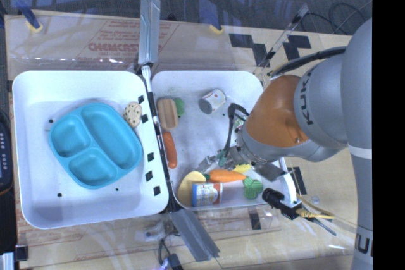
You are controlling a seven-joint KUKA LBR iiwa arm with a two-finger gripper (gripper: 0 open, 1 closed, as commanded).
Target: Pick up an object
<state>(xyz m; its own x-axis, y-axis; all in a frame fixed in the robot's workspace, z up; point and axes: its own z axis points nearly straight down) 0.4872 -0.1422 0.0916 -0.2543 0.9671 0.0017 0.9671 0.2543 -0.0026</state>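
Reaching into the right bin (pixel 190 82), we judge the approach step to be in hand: the gripper (pixel 229 158) sits low among the toys, just above the carrot (pixel 223 176), and nothing shows between its parts. We cannot tell its state, since the wrist hides it. Next, we need a confirmed closure on the carrot before lifting, clear of the green block (pixel 252 187) and the bottle (pixel 207 193).

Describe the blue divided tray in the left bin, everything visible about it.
The blue tray looks like smooth, light-blue plastic with rounded corners and three sunken compartments. It lies flat, turned at a diagonal, on the floor of the left bin, apart from the walls. A speckled tan cookie-like piece sits at its upper right corner, apparently touching the rim.
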